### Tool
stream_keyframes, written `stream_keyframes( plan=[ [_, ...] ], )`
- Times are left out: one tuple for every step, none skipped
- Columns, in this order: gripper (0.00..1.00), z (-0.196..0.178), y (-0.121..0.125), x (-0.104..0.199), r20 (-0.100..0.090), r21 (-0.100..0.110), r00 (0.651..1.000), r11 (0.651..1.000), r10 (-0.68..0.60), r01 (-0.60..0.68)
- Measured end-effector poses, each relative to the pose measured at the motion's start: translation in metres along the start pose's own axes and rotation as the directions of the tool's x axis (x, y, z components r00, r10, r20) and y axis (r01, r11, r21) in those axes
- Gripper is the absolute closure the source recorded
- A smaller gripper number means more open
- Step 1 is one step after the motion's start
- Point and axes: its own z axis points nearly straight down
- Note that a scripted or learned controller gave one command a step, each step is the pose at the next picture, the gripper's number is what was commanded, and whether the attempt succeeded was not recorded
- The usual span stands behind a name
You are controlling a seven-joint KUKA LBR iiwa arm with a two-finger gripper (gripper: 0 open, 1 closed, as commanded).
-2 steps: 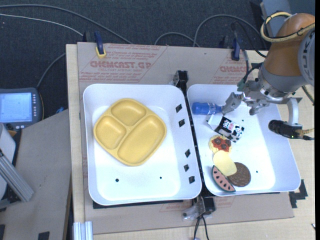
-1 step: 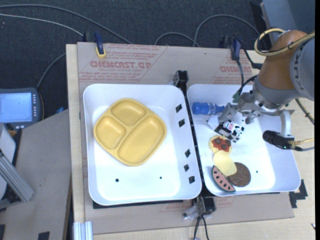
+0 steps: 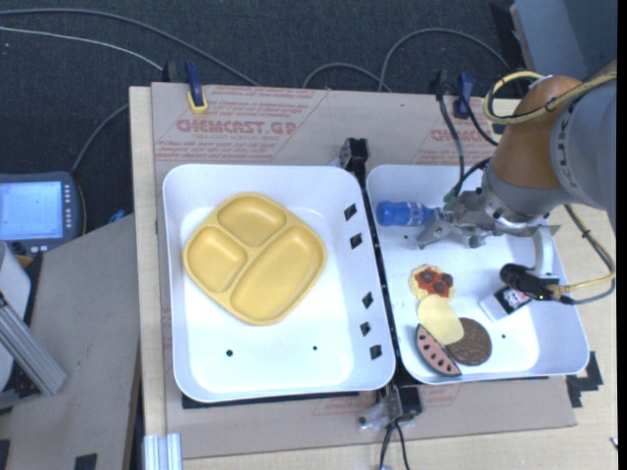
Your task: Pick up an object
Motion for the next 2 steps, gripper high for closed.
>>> stream_keyframes(
  plan=[
    [1.00,-0.009,-0.003,-0.001,0.001,0.007,1.000,1.000,0.002,-0.002],
    [1.00,-0.072,0.004,-0.006,0.004,-0.001,1.000,1.000,0.001,-0.001]
  ],
)
